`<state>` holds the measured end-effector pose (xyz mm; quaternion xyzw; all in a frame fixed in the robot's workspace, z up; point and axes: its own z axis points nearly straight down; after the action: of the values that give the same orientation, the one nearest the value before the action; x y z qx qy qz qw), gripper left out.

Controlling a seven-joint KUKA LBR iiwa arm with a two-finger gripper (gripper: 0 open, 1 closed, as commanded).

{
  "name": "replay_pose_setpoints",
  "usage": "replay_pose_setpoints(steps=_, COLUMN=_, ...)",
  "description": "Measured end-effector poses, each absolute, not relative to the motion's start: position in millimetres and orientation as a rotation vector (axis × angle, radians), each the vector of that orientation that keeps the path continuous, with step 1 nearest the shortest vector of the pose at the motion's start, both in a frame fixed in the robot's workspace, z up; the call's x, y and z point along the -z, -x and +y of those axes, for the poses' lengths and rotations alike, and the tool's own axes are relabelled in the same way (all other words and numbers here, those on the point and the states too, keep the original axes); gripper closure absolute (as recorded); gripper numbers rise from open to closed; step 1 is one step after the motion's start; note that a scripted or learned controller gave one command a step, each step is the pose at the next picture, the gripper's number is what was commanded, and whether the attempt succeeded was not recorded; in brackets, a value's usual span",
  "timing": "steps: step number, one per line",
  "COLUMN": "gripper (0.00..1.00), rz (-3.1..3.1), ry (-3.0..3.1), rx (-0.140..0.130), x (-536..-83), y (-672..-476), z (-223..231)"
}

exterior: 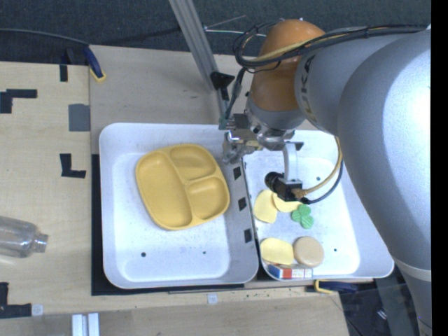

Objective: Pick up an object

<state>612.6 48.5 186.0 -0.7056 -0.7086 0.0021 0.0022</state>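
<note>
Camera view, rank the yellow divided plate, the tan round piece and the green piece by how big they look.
1. yellow divided plate, by far the largest
2. tan round piece
3. green piece, the smallest

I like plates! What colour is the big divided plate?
The plate is yellow, in the camera view.

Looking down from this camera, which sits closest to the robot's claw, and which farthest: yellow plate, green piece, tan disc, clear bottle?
From the gripper:
1. yellow plate, left bin, right alongside.
2. green piece, middle of right bin.
3. tan disc, right bin's front.
4. clear bottle, bench, far left.
</note>
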Motion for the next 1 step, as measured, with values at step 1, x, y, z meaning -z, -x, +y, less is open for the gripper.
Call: replay_pose_setpoints(steps=1, gripper=1.00, rz=-2.222, ry=2.218, rx=-0.003, x=-207.2, y=-583.2, z=35.4)
